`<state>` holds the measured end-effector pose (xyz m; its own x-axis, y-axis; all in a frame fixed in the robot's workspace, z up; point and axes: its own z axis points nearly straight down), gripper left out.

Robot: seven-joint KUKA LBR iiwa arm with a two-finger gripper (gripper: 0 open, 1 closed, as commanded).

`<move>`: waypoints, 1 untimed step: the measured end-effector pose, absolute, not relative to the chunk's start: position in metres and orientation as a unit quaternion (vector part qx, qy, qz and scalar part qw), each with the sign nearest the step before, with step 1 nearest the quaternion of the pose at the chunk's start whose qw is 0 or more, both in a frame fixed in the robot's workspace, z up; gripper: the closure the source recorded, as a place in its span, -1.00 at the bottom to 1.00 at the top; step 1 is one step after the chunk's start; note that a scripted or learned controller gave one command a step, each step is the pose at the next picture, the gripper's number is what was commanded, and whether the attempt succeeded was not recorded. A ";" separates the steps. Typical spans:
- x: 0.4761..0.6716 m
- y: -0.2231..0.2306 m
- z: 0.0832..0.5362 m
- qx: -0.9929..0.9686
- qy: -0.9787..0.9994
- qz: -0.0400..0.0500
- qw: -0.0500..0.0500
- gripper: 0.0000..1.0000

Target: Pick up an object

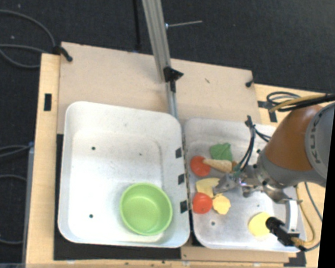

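Camera view from above shows the end effector [229, 184] low inside the right shallow white bin [204, 236], at the tip of the grey arm with its orange band [292, 135] that comes in from the right. Whether its fingers are apart or closed cannot be told, nor whether anything sits between them; dark cables and the wrist crowd that spot.

Taking the end effector as landmark: a pale yellow flat piece [207, 185] lies just to its left, touching or nearly so. A tan cone-shaped piece [219, 164] lies just above it, with a green leafy plastic piece [220, 150] beyond that. A small red round piece [199, 166] sits to the upper left. A red ball [201, 203] and a yellow lumpy piece [221, 205] lie just below, side by side. A yellow round disc [258, 225] rests down to the right.

Well to the left, in the left shallow white bin [85, 121], stands a lime-green plastic bowl [145, 209]. Both bins rest on the tan worktop [120, 77].
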<state>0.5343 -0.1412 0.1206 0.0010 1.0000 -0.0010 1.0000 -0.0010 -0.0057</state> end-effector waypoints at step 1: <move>0.534 -0.143 0.100 -0.708 -0.706 0.001 -0.001 -1.00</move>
